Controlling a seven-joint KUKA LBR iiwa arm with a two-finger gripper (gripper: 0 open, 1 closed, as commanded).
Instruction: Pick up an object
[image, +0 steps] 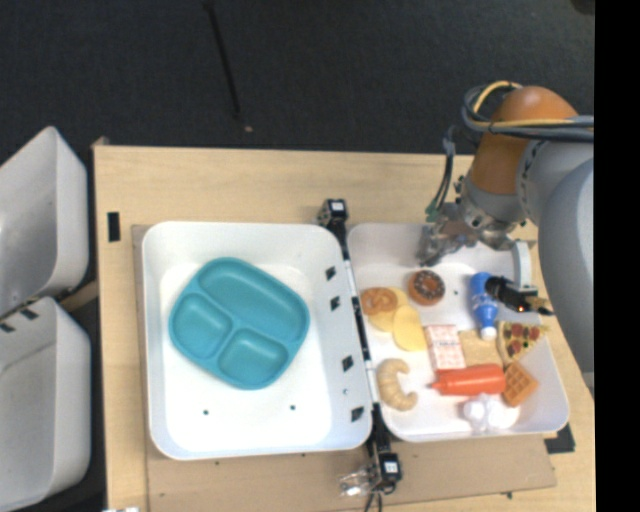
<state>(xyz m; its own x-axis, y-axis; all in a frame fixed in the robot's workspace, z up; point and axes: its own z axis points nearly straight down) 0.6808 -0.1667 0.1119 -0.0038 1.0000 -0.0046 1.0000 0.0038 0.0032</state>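
Wooden tabletop (120, 190) is carrying two bins, and the gripper (432, 252), fingers' spacing impossible to tell, is hovering near the right bin's (385, 240) far edge over the chocolate doughnut (427, 287), needing centring before descending.

Right bin (395, 238) crowded; open floor around teal plate (238, 321)

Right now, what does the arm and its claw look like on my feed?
A bulky grey arm with a rounded orange band above the wrist. Thin dark cables run down beside it to a small grey metal claw over the right white bin.
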